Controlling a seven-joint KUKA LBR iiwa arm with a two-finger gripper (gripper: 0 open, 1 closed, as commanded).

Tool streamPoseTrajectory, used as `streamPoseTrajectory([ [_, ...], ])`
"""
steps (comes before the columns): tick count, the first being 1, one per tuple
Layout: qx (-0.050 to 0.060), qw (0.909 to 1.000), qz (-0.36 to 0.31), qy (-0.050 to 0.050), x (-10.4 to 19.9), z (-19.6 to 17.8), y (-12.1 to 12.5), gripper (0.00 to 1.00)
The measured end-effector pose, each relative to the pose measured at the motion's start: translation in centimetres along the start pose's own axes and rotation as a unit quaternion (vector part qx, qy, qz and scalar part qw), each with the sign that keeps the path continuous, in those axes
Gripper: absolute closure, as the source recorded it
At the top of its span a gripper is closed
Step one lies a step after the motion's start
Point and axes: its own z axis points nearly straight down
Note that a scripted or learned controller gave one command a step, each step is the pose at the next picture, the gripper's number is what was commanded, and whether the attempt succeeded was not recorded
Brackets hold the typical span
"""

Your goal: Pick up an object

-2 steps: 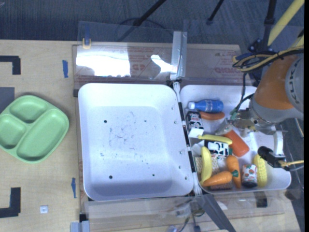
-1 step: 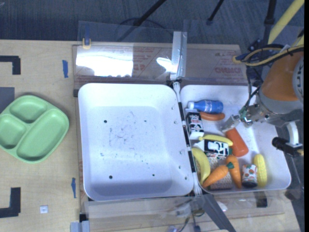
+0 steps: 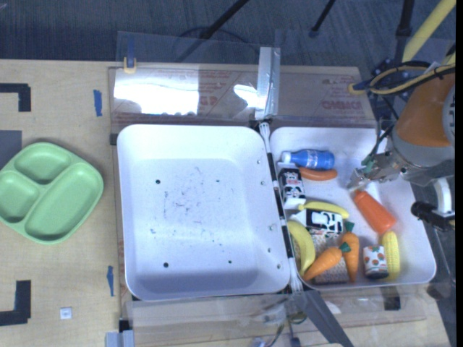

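Carrot [image 3: 323, 262] lies well below-left of jaws [image 3: 364, 176].

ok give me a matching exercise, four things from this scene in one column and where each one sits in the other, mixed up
Things:
1. blue bottle
2. green divided plate
3. corn cob
4. gripper

Places:
A. on the bench, left of both bins
B. near right corner of the right bin
C. far end of the right bin, lying on its side
D. over the right bin, above the orange bottle

Pairs: 1-C, 2-A, 3-B, 4-D
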Motion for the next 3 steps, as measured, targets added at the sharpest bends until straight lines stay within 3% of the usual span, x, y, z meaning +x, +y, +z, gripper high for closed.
streamPoseTrajectory([
  [1,0.003,0.9954,-0.096,0.002,-1.3,-6.9,-0.1,1.0],
  [2,0.003,0.9954,-0.096,0.002,-1.3,-6.9,-0.1,0.0],
  [3,0.004,0.9979,-0.065,0.003,-0.6,1.1,-5.5,0.0],
])
